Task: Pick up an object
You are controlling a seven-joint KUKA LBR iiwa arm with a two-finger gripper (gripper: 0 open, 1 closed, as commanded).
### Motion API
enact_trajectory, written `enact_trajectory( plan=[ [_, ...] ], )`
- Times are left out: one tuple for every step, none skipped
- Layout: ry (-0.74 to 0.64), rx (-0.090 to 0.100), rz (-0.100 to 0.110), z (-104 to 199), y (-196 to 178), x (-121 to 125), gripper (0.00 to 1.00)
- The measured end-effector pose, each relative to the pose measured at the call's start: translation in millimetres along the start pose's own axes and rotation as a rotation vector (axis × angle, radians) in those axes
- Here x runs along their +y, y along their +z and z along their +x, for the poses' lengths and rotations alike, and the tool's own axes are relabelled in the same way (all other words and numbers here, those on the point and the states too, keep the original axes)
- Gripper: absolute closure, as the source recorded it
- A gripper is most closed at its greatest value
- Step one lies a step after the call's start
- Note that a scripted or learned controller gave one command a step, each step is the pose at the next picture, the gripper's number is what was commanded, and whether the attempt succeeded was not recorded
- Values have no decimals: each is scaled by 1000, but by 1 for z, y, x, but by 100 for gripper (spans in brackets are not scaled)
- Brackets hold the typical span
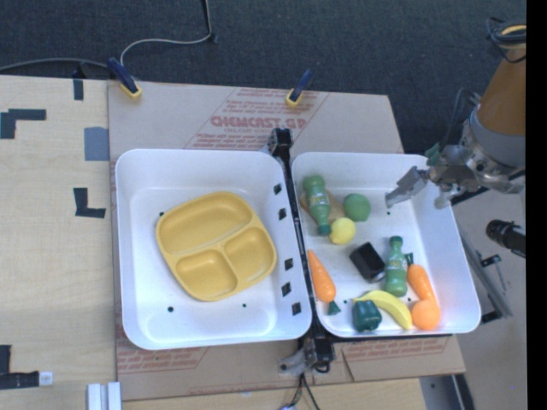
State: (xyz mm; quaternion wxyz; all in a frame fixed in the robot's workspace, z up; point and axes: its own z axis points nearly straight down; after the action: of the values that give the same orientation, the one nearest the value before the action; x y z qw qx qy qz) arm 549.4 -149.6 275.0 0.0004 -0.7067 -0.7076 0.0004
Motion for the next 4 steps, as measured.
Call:
enact_trajectory(
  plan=[
    [0, 1, 3, 37, 138, 40, 0],
    [4, -9, -4, 48, 188, 55, 0],
    [2, -5, -1, 49, 180, 55, 100],
    [-1, 1, -1, 102, 91, 32, 100]
  ],
)
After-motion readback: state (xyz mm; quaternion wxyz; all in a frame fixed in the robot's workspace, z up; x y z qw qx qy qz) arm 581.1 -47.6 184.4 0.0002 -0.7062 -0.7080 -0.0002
